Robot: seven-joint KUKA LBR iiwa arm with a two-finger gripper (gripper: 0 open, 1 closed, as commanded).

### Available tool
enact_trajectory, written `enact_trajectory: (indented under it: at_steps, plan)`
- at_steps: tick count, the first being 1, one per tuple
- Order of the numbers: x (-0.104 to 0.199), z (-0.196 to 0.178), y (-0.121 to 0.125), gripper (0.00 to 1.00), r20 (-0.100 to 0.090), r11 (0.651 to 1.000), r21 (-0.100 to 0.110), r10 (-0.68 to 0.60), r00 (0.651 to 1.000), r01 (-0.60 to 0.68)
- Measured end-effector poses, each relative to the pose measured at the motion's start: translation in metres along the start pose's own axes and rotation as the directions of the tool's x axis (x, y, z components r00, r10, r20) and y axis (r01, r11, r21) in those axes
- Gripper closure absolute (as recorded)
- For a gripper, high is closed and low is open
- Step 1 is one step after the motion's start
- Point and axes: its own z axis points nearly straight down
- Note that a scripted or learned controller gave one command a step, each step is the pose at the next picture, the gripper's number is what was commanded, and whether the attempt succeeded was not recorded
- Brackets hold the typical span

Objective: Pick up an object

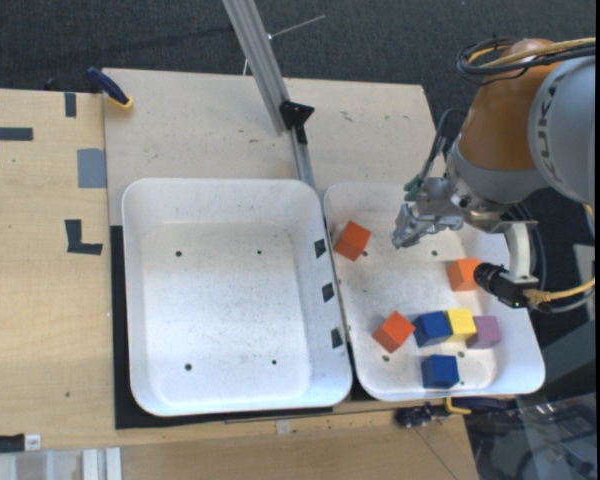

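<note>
1. Hovering over the upper part of the right bin [528,373], the gripper [412,230] hangs off the grey arm [570,118] that comes in from the right, orange band just above the wrist.
2. Can't honestly tell how the gripper is set from this angle, it's just a dark metal clump pointing down-left. Nothing visibly caught in it.
3. Closest thing is the orange cube [352,240], just to the left of the gripper and a touch lower in the view, tilted and sitting by the bin's left wall. Near, but apart from it.
4. A second orange block [464,274] sits below-right of the gripper, right beside the black cable fitting [500,284] on the arm.
5. Further below the gripper there's a little cluster: a red-orange cube [393,330], a blue cube [432,327] touching or nearly touching it, then a yellow cube [462,321] and a purple cube [485,331] to the right.
6. One more blue block [440,370] lies lowest of all, near the bin's bottom edge.
7. The left bin [145,298] is well off to the gripper's left.
8. A metal pole [260,53] slants up and away to the gripper's upper left.
</note>
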Motion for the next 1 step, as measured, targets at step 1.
enact_trajectory:
  at_steps: [1]
  plan:
    - [0.0484, 0.0111, 0.0195, 1.0, 0.0, 1.0, 0.001, 0.0, 1.0, 0.0]
